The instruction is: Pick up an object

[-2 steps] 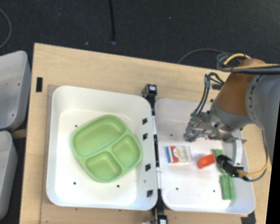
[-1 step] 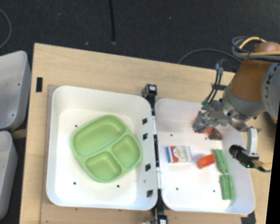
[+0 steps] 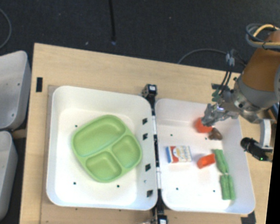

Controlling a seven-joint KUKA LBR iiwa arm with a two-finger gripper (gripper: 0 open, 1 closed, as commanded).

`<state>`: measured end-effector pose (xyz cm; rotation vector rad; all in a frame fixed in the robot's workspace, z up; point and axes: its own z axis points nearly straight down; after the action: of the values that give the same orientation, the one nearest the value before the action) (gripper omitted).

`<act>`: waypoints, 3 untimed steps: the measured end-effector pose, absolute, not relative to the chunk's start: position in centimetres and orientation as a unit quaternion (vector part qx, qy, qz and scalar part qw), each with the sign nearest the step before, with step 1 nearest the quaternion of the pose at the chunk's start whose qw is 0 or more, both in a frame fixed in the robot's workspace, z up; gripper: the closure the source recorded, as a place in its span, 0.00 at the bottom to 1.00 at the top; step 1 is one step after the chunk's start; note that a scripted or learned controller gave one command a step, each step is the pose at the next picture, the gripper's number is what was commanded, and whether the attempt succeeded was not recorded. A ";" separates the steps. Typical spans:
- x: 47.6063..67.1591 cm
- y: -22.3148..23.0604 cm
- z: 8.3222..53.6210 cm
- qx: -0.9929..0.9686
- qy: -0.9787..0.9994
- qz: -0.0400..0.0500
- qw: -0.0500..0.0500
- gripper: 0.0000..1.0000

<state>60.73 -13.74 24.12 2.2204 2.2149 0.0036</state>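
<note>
Two green pieces [image 3: 225,175], an orange block [image 3: 206,161] and a small carton [image 3: 178,153] lie near the gripper [image 3: 211,116].

Grey arm [image 3: 254,92] with broad orange band [image 3: 265,58], cables looped above.

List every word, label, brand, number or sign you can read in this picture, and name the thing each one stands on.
No text can be read.
The small white box in the right bin carries a blue and red-orange print, too small and blurred to read.
The green divided plate in the left bin bears no marking.
</note>
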 end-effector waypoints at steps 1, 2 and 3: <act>60.8 -13.9 27.4 0.706 0.708 0.001 0.002 1.00; 60.4 -7.9 26.7 0.705 0.709 0.000 0.000 1.00; 61.0 -2.5 27.2 0.704 0.710 0.001 0.000 1.00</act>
<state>60.97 -2.49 27.23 2.2128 2.2297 0.0030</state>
